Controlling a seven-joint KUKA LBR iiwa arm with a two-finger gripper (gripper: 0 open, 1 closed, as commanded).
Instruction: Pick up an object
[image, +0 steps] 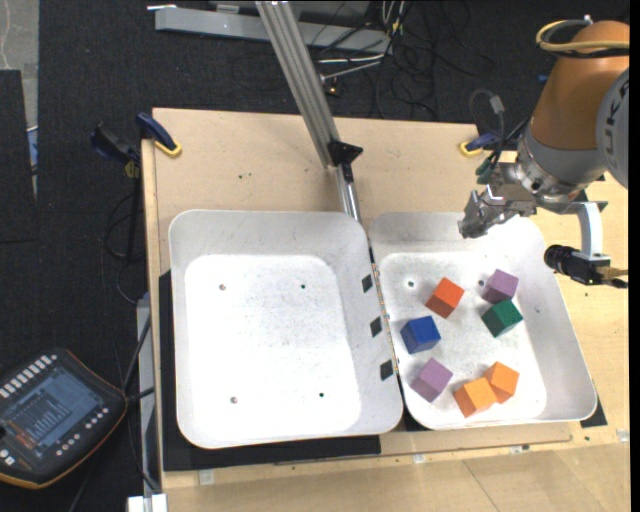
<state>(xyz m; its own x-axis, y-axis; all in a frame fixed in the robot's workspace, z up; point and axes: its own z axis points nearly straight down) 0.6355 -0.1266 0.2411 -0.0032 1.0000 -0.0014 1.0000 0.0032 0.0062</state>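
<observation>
Camera view from above: six small solid cubes are seen scattered in the right white bin (560, 400): a red-orange cube (446, 296), a light purple cube (500, 285), a dark green cube (502, 317) touching it, a blue cube (420, 333), a second purple cube (432, 379), and two orange cubes (476, 396) (503, 380) pressed together near the front wall. The grey two-finger gripper (476, 222) is held over the bin's far rim, apart from every cube, the light purple cube lying nearest. Nothing is seen between its tips; whether they are spread or closed cannot be told. The left white bin (190, 300) lies just beside.
</observation>
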